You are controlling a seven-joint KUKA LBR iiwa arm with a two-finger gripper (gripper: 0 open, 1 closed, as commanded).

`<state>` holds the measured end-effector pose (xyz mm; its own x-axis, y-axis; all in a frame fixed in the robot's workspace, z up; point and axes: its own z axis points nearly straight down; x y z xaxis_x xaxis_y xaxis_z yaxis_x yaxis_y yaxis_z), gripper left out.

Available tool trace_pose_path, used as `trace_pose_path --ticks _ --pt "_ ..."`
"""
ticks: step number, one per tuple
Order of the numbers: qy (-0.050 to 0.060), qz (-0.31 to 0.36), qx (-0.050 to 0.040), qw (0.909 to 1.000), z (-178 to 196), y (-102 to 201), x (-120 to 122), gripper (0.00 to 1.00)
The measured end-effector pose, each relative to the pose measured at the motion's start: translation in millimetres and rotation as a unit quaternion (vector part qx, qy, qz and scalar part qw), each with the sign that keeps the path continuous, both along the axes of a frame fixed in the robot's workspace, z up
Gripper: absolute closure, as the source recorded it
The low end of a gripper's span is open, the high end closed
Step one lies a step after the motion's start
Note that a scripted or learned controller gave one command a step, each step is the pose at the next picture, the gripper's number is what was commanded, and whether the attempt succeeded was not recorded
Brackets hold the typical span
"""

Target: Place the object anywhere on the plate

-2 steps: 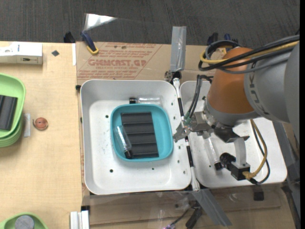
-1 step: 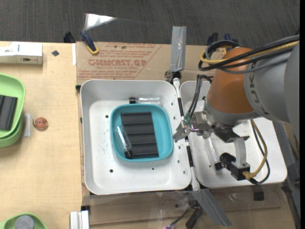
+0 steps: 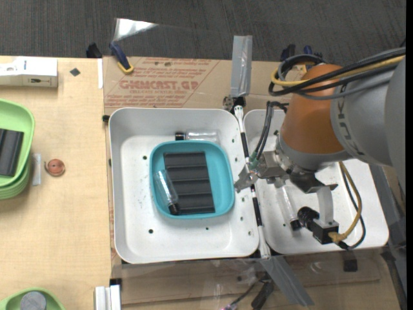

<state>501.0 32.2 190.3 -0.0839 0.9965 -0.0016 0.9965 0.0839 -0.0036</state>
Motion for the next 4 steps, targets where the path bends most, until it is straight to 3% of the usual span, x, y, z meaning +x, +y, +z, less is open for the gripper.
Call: trace_pose_path --ticks 4 --pt "0.0 0.0 0.0 1.0 0.0 0.0 0.0 0.0"
